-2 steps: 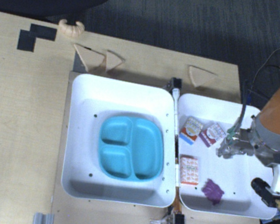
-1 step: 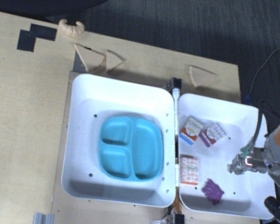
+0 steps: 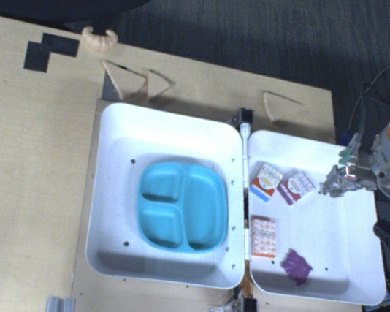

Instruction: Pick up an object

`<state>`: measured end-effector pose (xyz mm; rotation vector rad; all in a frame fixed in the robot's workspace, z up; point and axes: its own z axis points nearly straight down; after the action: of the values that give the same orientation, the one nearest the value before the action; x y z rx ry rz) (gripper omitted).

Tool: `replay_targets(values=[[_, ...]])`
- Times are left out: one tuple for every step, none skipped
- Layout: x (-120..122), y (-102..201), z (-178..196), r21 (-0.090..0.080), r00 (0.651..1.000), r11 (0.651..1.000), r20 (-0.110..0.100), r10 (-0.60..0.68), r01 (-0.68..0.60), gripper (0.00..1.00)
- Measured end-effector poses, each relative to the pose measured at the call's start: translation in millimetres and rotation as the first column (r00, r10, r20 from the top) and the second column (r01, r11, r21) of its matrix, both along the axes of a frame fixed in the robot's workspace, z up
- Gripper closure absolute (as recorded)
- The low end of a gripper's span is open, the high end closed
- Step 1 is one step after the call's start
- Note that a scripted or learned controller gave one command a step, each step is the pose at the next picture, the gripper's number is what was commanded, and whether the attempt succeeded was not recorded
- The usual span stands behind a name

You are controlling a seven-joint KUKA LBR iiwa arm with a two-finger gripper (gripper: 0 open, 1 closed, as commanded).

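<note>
Packets [image 3: 279, 184] in right bin [image 3: 365, 247], blue tray [image 3: 183, 205] left

Bright even overhead light, soft shadows in bins [image 3: 184, 131]; slightly blurry — mild glare

Light blue plastic three-compartment tray [image 3: 183, 206] lies in left shallow white bin [image 3: 114, 175]; pale wooden bench [image 3: 20, 182] beneath.

The pale wooden bench [image 3: 20, 182] carries 2 white bins [image 3: 114, 175] side by side, edges touching.
</note>
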<state>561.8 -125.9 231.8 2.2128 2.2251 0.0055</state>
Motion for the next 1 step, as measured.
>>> replay_targets(values=[[-75.1,-15.4,-26.6,0.000,1.000,1.000,-0.004,-0.003,0.003,1.00]])
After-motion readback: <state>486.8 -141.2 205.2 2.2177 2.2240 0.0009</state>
